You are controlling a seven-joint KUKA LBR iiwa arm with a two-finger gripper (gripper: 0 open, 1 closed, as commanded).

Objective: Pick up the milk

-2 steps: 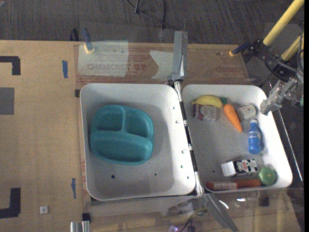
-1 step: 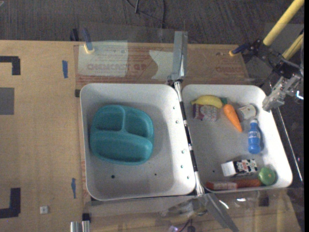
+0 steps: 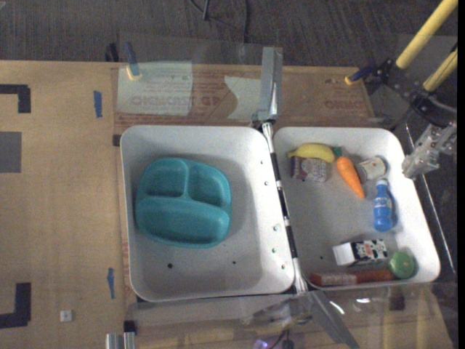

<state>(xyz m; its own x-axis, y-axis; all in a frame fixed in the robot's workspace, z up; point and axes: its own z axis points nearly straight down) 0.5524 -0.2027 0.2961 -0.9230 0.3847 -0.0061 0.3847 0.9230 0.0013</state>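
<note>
Small white cow-patterned milk carton (image 3: 360, 252) lay on its side near the front of the right white bin (image 3: 420, 217), beside a green round lid (image 3: 402, 264), gripper (image 3: 423, 158) hung over the bin's right rim, well apart, its opening impossible to tell, teal divided plate (image 3: 183, 201) sat in the left bin (image 3: 145, 282).

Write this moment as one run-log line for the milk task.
phase: approach | tool: over right bin's far-right rim | milk: lying near front wall, ungrasped | beside: green ball
</note>
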